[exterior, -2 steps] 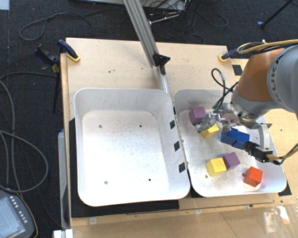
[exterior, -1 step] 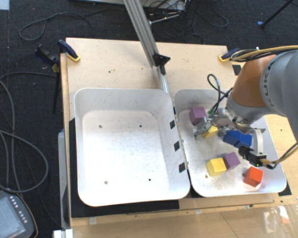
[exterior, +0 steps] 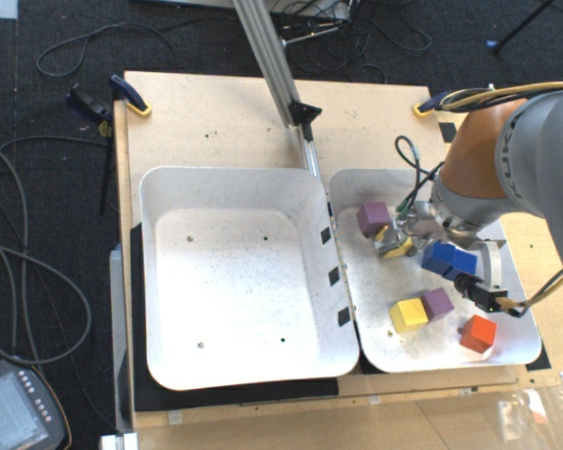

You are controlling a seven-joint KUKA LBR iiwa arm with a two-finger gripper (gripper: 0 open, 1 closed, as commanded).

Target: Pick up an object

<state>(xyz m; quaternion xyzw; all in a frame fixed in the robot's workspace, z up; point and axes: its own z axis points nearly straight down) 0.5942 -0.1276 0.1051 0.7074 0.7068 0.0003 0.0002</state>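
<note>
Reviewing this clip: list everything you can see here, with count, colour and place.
Bins: 2, white, side by side on the bench; left bin, right bin.
Purple blocks: 2; one at the right bin's upper left, one near its middle.
Yellow block: 1, right bin, touching the lower purple block's left side.
Orange block: 1, right bin, lower right.
Bench: 1, tan board under both bins.
Clamps: 2, yellow-tipped, at the bench's top corners; and.
Metal rail: 1, grey, slanting from the top down to the bins' junction.
Cables: black, on the dark floor at left.
Arm: 1, grey with orange band, over the right bin.
Gripper: 1, low beside the upper purple block.
</note>
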